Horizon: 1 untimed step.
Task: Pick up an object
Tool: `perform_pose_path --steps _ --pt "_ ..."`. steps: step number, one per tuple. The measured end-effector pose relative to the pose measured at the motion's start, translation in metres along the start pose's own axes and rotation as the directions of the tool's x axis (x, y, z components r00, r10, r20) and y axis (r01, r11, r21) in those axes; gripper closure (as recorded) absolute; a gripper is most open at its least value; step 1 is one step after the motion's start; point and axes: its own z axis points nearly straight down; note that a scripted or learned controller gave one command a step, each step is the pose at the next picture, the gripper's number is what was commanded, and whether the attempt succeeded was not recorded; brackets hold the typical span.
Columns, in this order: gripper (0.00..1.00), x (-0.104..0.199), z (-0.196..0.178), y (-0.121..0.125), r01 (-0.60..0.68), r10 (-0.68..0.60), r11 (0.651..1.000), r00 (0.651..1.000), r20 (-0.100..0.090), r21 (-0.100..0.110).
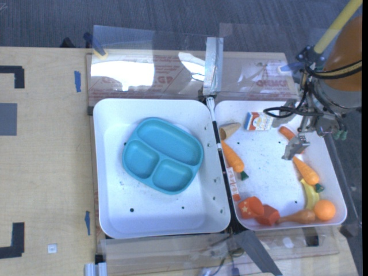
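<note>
Nearest the camera, along the near wall of the right bin (339, 180), lie several toy foods: a red piece (257, 209) at the near-left, a long orange carrot (300, 216) lying flat beside it, and an orange ball (325, 210) in the near-right corner. A yellow banana (311, 193) curves just left of and beyond the ball, and a short carrot with a green top (306, 172) lies just beyond it, pointing away toward the far left.

In the left bin (109, 154) a blue divided plate (163, 154) sits near the middle, its three compartments bare.

Against the left wall of the right bin another carrot (233, 158) lies slanted, its green end toward the near side, and a pale wedge (229, 130) rests just beyond it.

The tool (294, 148) hangs over the right-centre of the right bin, just beyond the short carrot's tip, with nothing visible between its tips; whether it is released or clenched, I cannot tell. A small orange piece (286, 133) lies just beyond it, and a small red, white and blue carton (258, 122) sits to the far left of that, near the bin's far wall.

Farthest, the grey arm with its orange band (345, 56) comes in from the far right above the wooden surface (40, 154).
</note>
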Motion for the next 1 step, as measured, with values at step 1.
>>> perform_pose_path --steps 1 --pt "0.00 -0.0066 0.1270 -0.0428 0.048 -0.048 0.999 0.999 0.004 0.001"
